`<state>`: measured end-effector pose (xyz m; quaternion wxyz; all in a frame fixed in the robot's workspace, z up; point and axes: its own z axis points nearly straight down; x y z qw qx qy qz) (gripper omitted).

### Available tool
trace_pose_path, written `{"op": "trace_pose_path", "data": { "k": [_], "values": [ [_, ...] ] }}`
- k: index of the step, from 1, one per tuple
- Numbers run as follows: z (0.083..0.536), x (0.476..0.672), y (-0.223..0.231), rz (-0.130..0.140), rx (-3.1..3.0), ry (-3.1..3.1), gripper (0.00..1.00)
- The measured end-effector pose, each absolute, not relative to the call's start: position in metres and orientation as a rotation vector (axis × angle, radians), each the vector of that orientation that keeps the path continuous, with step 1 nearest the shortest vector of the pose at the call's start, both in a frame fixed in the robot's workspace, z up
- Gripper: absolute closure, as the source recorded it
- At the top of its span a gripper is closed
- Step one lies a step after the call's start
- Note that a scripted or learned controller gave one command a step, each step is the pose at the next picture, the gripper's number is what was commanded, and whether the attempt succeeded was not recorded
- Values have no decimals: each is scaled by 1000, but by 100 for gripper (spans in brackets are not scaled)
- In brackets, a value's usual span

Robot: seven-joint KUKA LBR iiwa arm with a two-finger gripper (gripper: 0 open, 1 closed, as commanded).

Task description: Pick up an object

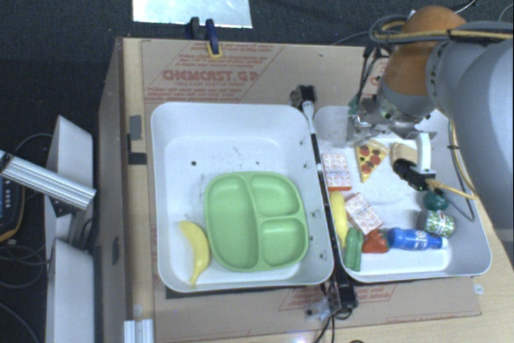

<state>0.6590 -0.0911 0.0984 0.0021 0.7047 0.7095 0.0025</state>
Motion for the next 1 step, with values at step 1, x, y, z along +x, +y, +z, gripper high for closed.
{"op": "trace_pose_path", "data": {
  "k": [1],
  "values": [
    [104,633,-154,-1,2219,2221,100]
  ]
}}
